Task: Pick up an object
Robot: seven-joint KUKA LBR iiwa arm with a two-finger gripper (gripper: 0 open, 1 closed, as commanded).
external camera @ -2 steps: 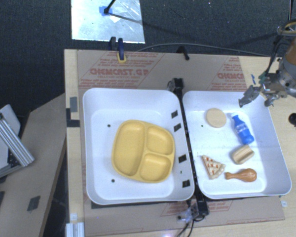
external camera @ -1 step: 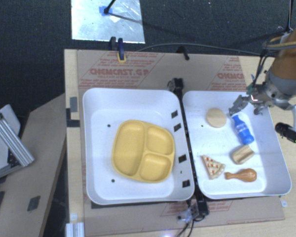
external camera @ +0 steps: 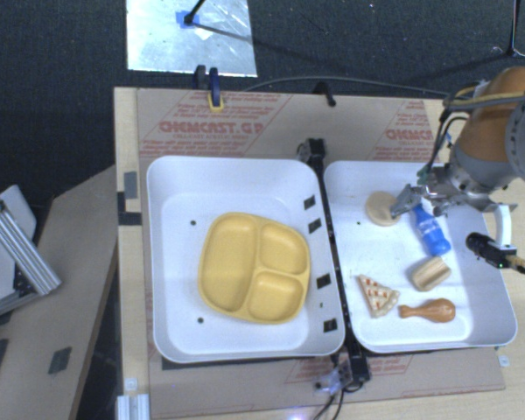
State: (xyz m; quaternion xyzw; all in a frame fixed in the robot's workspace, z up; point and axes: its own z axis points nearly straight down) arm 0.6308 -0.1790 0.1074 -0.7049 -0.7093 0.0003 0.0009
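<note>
My gripper [external camera: 420, 201] hangs over the back of the right bin [external camera: 350, 234], with its fingers spread open. A blue bottle [external camera: 431, 232] lies just below it, its upper end reaching up between the fingertips; I cannot tell whether they touch it. A round tan cookie [external camera: 381, 208] lies right beside the gripper on its left. Further forward are a tan bread roll [external camera: 430, 274], a pizza slice [external camera: 378, 296] and a brown drumstick [external camera: 429, 310].
The left bin [external camera: 171, 234] holds a yellow divided plate [external camera: 254, 268]. A black divider with clips [external camera: 325, 252] runs between the two bins. A black-tipped fitting [external camera: 488, 248] sticks out at the right bin's right wall. The arm [external camera: 499, 129] comes in from the upper right.
</note>
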